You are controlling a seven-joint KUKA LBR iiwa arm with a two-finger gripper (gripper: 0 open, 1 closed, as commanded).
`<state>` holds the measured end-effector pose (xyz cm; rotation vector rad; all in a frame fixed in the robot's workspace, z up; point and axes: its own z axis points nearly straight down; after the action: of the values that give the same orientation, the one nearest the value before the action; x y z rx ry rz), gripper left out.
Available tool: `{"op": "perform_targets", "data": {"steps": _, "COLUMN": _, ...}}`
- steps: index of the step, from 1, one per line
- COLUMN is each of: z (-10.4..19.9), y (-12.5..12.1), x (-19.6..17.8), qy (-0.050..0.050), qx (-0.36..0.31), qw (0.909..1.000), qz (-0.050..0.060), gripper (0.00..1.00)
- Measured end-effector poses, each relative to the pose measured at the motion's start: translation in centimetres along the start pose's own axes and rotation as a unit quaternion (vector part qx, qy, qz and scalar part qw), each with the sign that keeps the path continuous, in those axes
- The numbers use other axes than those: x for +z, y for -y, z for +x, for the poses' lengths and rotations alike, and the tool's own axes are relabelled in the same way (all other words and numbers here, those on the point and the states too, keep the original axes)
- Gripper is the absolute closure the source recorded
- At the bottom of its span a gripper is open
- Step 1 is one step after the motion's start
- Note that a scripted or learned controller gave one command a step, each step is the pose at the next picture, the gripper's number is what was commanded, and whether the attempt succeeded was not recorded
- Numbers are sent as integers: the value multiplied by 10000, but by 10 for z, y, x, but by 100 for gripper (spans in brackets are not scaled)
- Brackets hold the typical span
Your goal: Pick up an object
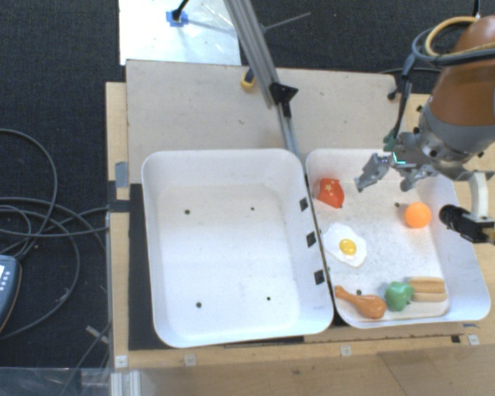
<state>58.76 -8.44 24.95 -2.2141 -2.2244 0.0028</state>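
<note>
The gripper (389, 176) hangs open over the far end of the right bin (470, 291), holding nothing. Below it lie a strawberry (330, 192) by the left wall, an orange ball (417, 214), a fried egg (346, 247), and, along the near edge, a drumstick (361, 301), green pepper (398, 294) and hot dog (427, 288).

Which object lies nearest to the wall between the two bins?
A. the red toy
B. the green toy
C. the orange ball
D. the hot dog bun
A: the red toy sits in the right-hand bin close by the dividing wall, while the orange ball, the hot dog bun and the green toy lie further towards the arm's side.
</note>
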Motion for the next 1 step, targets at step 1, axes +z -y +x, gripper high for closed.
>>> {"op": "perform_targets", "data": {"steps": 1, "z": 0, "y": -1, "x": -3, "qy": 2, "qx": 6, "qw": 10000, "qz": -23, "gripper": 0}}
